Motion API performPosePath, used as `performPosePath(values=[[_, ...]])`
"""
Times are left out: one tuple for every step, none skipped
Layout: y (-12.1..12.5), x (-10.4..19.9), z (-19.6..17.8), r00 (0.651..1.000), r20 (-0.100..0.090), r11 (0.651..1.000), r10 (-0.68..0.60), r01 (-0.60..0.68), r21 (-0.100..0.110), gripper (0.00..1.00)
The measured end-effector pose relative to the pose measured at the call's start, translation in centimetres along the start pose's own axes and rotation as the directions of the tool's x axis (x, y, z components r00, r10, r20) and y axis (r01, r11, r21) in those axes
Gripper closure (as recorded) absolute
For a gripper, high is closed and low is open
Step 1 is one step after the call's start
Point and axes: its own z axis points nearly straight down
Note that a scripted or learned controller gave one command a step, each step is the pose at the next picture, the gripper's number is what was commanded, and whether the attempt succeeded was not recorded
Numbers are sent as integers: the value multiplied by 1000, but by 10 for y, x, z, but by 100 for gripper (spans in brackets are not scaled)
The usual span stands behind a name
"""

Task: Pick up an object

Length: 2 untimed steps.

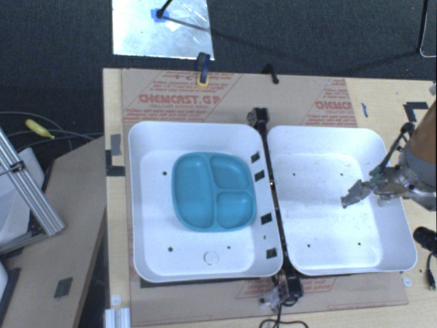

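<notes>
Blue plate [212, 191] lies in the left bin [147, 183]; gripper [355, 195] state: cannot tell.
Judgement: cross from the right bin [321, 251], descend over the plate's rim.

Dark carpet floor [328, 26] surrounds a cardboard-topped bench [287, 94] under even light.

The arm [425, 149] is showing a rounded grey casing, going tan toward its upper part. Thin dark cables [396, 149] are trailing along it to a metal gripper [351, 195] of grey, angular, bracket-like pieces, looking dull and scuffed.
</notes>
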Motion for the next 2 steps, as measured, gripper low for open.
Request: performPosePath(values=[[-6, -44, 116, 1000, 3, 1000, 2, -2, -4, 0], [34, 58, 115, 1000, -2, 1000, -15, 15, -12, 0]])
